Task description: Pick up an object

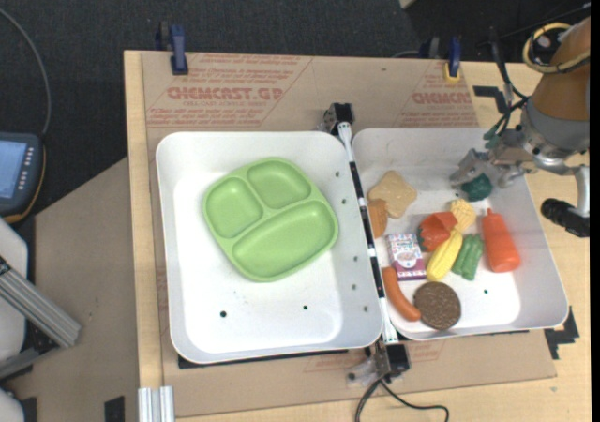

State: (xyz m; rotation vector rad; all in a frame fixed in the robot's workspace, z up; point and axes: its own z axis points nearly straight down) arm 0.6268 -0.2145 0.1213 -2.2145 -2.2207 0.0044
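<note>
My gripper [478, 176] hangs over the far right part of the right bin [539, 303]. A small dark green object [478, 189] lies right at its tip; whether it is gripped cannot be made out. Toy food fills the middle of that bin: a tan toast piece [392, 193], a red pepper [437, 228], a yellow corn cob [445, 254], a green vegetable [468, 258], an orange-red carrot-like piece [502, 242], a pink-and-white packet [405, 254], a sausage [398, 293] and a brown round patty [437, 305].
The left bin [187, 298] holds a green divided plate [271, 217]. A black clip [339, 116] sits where the two bins meet at the back. Blue clamps [175, 47] pin the cardboard base. The arm's orange band [562, 82] rises at the far right.
</note>
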